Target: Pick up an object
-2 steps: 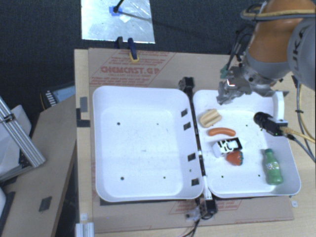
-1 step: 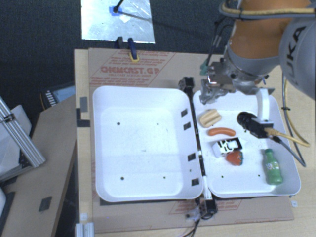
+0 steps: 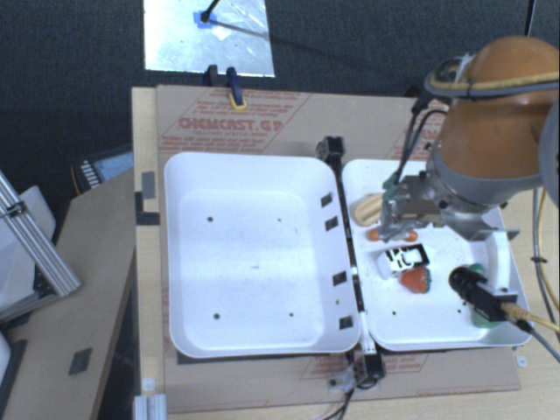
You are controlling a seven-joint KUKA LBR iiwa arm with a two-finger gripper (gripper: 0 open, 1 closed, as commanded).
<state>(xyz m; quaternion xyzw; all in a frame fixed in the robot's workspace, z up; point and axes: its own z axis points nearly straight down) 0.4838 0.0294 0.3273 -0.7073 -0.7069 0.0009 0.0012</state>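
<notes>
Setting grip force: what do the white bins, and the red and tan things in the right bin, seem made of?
The white bins look like thin moulded plastic: rounded corners, slight sheen. The red thing is probably glossy plastic, though too small to be sure. The tan thing looks smooth and matte, plastic or foam; I cannot tell which.

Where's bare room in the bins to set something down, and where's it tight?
The left bin is bare wall to wall. In the right bin, the front strip between the red object and the near wall is free. Crowded: beneath the gripper, around the tan object and black-and-white item.
</notes>
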